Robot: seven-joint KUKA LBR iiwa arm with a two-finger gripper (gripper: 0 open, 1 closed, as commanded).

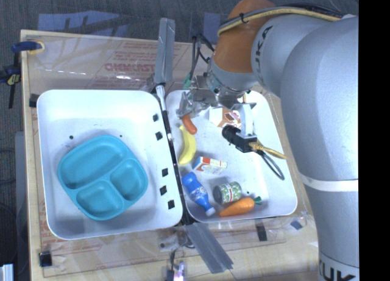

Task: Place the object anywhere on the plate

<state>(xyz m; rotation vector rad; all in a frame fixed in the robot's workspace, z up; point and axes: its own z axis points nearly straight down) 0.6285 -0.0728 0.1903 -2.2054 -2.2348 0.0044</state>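
Gripper [187,104]: was over the right bin's [272,130] far corner; you couldn't tell its grip.
Sausage [189,126]: lay just beside the gripper, by the banana's [187,147] tip.

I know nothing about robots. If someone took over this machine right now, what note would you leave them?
Gripper: low in the right bin, at its upper-left corner in the view, just above a red sausage, the likely target. Whether it grips anything cannot be told.
Plate: blue, three compartments, in the left bin.
Also in the right bin: banana, carton, bottle, can, carrot.
Done: no object on the plate yet.
Left: grasp one object, carry it across, set it on the plate.
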